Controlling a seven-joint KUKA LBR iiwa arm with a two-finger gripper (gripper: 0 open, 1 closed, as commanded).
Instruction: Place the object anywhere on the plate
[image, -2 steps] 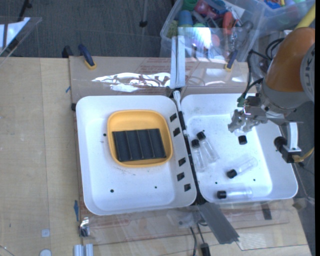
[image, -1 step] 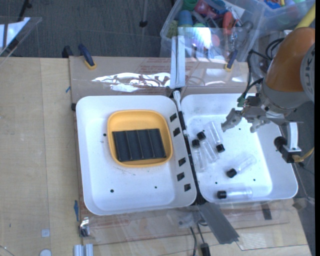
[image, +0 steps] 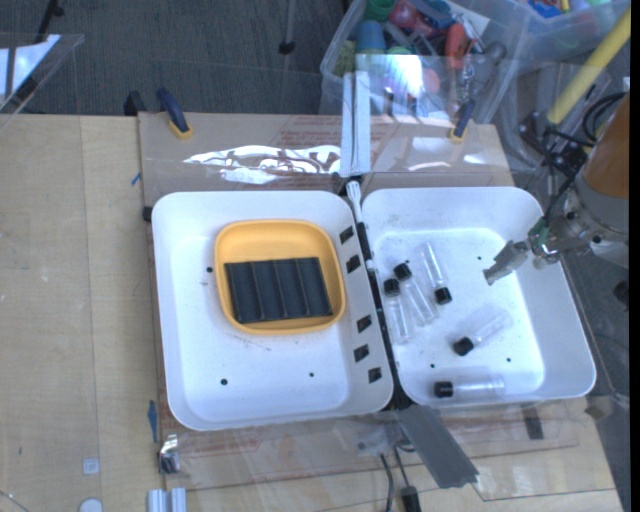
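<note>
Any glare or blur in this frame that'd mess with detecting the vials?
Camera view: strong glare on the clear sheet behind the left bin; the clear vials in the right bin blend into the white, only their black caps stand out; the pincer looks slightly soft; the yellow plate is evenly lit and sharp.

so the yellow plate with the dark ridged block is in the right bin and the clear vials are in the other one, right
Not quite: the camera view shows the yellow plate with the dark ridged block in the left bin. The clear vials lie in the other one, the right bin.
</note>
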